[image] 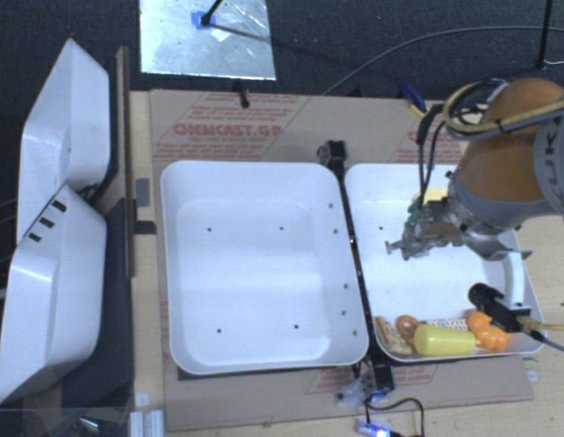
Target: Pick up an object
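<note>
**A:** Hand status?

**B:** Hand [411, 240] sits over the right bin [382, 203], above bare floor in the middle of it. Can't tell whether it's open or closed from this angle. The arm [505, 157] comes in over the bin's right rim.

**A:** Anything in the way?

**B:** Nothing next to the hand. The black divider strip [354, 253] between the bins runs to its left, and the left bin [254, 262] lies beyond that. Further out, the cardboard sheet [229, 124] with red print covers the worktop. There's a metal plate [207, 24] at the back and two spare white tubs [54, 226] leaning at the far left.

**A:** The pick targets?

**B:** All along the right bin's near edge, well apart from the hand. There's a yellow block [443, 340], matte with rounded ends, lying flat. An orange piece [488, 329] is touching its right end. A tan ring [407, 324] and a tan lump [389, 333] sit just left of the block. Behind the block is a pale speckled strip [446, 323], too small to identify.
</note>
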You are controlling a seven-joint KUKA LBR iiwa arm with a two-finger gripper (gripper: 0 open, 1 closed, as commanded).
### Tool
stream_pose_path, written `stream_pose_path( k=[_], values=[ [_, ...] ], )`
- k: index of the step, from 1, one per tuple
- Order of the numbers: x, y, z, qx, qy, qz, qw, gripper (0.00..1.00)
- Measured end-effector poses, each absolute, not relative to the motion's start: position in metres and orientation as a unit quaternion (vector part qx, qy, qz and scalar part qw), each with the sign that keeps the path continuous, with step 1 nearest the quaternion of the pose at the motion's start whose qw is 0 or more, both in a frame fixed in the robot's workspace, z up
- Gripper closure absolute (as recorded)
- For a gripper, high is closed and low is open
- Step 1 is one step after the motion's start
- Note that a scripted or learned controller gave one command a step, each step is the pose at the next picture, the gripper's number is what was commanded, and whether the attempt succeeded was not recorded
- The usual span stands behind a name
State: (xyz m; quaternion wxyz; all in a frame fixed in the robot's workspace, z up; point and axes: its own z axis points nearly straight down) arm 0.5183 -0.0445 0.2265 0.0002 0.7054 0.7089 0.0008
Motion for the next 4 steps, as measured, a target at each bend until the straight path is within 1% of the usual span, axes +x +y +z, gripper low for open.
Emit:
stream_pose_path(
  k=[1,2,3,4],
  values=[
    [0.514,0.014,0.220,0.705,0.709,0.0006,0.000,1.00],
    [0.502,0.070,0.231,0.705,0.709,0.0007,0.000,1.00],
    [0.491,0.110,0.223,0.706,0.709,0.0004,0.000,1.00],
    [0.492,0.108,0.223,0.707,0.707,0.0004,0.000,0.00]
  ],
)
